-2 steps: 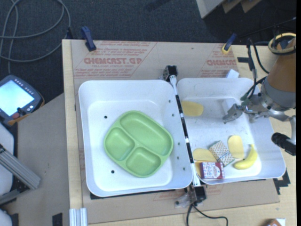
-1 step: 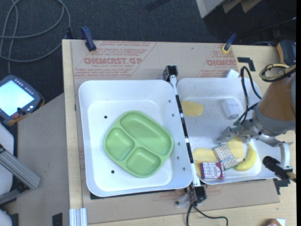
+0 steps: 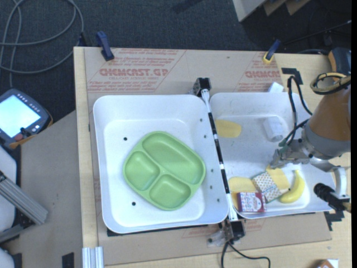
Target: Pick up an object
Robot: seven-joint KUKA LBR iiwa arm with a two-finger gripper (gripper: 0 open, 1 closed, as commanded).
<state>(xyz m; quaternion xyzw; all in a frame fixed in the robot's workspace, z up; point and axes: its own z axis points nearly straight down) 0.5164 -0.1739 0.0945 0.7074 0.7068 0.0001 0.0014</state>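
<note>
Whether the jaws (image 3: 284, 158) grip anything I cannot tell; they hover above a curved yellow banana (image 3: 294, 189).

The arm (image 3: 329, 121) hides part of the right bin (image 3: 245, 102).

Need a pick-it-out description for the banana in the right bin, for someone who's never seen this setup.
Start at the right bin, the one the arm reaches into. Go to its near right corner, where several small items crowd together just below the gripper. The banana is the curved, bright yellow piece at the right end of that cluster; its neighbours are blocky: a pale yellow wedge, a patterned packet and a red-and-white box.
</note>
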